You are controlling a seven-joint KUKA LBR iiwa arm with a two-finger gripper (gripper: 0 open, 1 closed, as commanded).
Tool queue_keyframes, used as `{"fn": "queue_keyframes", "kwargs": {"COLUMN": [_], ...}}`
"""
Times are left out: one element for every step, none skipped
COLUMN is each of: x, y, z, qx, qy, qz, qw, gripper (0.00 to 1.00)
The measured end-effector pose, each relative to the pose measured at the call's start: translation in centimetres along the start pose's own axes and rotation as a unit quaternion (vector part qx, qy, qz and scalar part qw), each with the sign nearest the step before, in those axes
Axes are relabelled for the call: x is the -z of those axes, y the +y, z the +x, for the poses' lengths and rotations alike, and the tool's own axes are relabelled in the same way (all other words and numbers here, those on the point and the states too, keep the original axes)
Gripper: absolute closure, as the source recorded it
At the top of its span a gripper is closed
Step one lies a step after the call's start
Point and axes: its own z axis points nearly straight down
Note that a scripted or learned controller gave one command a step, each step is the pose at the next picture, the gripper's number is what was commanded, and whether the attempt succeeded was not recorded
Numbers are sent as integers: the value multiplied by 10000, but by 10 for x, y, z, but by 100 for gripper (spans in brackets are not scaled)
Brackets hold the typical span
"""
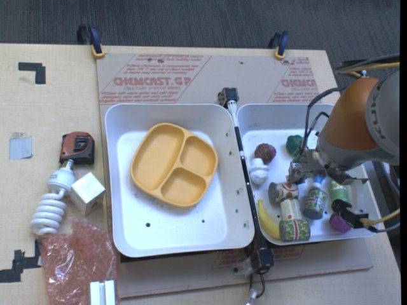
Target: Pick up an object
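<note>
The arm reaches in from three o'clock and its end effector (305, 172) hangs low over the right bin (273, 116), in the middle of a small crowd of things. The wrist covers the tip, so I cannot tell its state, and I see nothing held in it. The nearest candidates for the pick lie at about seven and six o'clock from the end effector: a small bottle with a red cap (282, 191) lying on its side, its long axis running nine to three, and a green can (314, 203) just beside it, standing a little tilted. A printed can (293, 224) and a banana (268, 221) are further toward seven o'clock, near the front wall of the bin. A dark red ball (265, 152) and a white piece (257, 171) sit at nine to ten o'clock, a green lump (294, 143) at eleven. In my judgement a short descent toward six or seven o'clock would meet the bottle or the can first. The left bin (127, 234) carries a yellow divided plate (174, 164).
</note>
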Motion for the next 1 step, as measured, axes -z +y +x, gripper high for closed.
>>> {"fn": "queue_keyframes", "kwargs": {"x": [0], "y": [-17], "z": [23], "qx": [5], "qy": [2], "qz": [-2], "qw": [10000], "gripper": [0]}}
